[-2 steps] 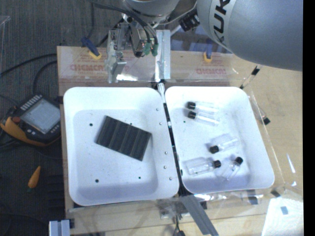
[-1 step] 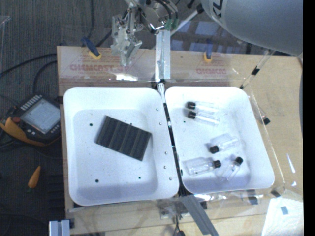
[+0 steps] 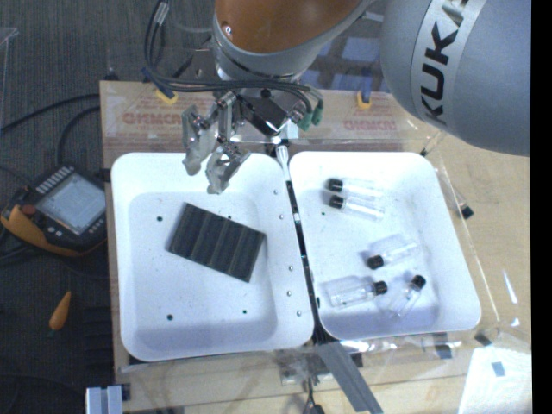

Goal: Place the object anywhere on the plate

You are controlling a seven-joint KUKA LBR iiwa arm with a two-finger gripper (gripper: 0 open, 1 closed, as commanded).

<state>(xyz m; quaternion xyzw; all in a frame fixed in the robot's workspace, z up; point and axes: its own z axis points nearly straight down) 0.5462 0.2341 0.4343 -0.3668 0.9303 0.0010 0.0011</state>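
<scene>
Arm [image 3: 362, 24]: grey KUKA with orange band, reaching in from the right, hanging over the far edge of the left bin
Desk [image 3: 483, 205]: pale wood, carrying 2 shallow white bins side by side, rims touching at the middle
Left bin [image 3: 138, 317]: holds the plate, nothing of the task's objects on it
Right bin [image 3: 440, 188]: holds 5 clear vials with black caps, all lying down
Plate [image 3: 216, 241]: dark ribbed rectangle, flat, turned at a slant, near the left bin's centre
End effector [image 3: 210, 164]: above the far left part of the left bin, fingers spread a little, nothing between them, apart from the plate
Vials [image 3: 354, 193]: 2 close together at the far side; 3 more toward the near side, well apart from the plate
Handheld controller [image 3: 60, 210]: on the floor left of the desk
</scene>
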